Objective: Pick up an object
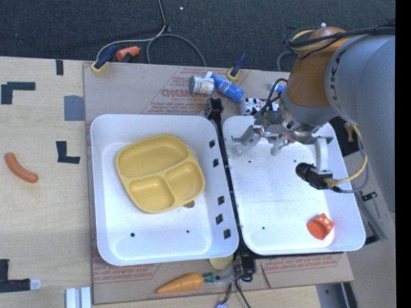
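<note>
Yellow divided plate: left bin, well left of the jaws.
Gripper: jaws apart, nothing between them, right bin's far end.
Orange object: well right of the jaws, near corner.
Risk: closing here likely grabs nothing.

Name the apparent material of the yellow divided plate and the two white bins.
Yellow divided plate: likely molded plastic, matte, with uniform color and soft rounded compartment ridges. White bins: probably thin plastic, smooth and slightly glossy, with rounded corners and rolled rims.

Plate in left bin
</note>
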